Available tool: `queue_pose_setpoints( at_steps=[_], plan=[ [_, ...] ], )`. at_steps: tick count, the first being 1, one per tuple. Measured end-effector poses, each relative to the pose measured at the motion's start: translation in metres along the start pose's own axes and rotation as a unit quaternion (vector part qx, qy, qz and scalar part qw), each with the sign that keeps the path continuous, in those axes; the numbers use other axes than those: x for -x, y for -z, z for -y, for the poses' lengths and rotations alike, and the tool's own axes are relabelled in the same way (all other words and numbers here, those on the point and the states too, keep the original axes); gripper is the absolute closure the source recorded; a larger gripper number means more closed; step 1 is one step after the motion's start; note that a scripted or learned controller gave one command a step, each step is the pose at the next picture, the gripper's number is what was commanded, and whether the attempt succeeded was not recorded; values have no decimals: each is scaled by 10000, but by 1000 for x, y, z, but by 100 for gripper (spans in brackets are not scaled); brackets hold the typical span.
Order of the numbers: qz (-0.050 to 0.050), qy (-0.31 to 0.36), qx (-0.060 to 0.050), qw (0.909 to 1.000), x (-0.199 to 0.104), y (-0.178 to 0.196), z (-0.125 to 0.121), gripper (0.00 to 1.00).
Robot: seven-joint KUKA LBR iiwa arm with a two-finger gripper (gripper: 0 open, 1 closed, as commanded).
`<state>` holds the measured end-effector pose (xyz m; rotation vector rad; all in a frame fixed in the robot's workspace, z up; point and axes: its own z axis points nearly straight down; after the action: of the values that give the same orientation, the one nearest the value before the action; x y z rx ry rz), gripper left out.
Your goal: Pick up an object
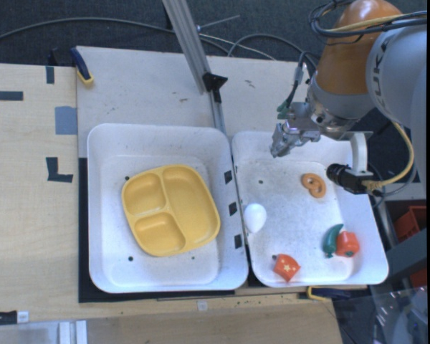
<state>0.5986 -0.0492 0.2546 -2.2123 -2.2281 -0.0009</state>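
Above the far-left corner of the right-hand shallow white bin (pixel 358 271), the two-finger gripper (pixel 282 147) hung with nothing between its fingers; how wide the claw stood could not be told. Candidate objects lay scattered and well apart, probably so each could be grasped singly: a white egg-shaped object (pixel 255 216) against the left wall, a brown pretzel-shaped piece (pixel 314 185), a small orange block (pixel 286 266), and a red-and-green toy vegetable (pixel 341 242). A yellow compartment tray (pixel 170 209) occupied the left bin (pixel 100 192).
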Motion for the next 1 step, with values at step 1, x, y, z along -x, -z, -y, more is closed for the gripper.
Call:
queue_pose_setpoints(
  at_steps=[1],
  plan=[
    [1,-2,2,10000,-49,3,-13,100]
  ],
)
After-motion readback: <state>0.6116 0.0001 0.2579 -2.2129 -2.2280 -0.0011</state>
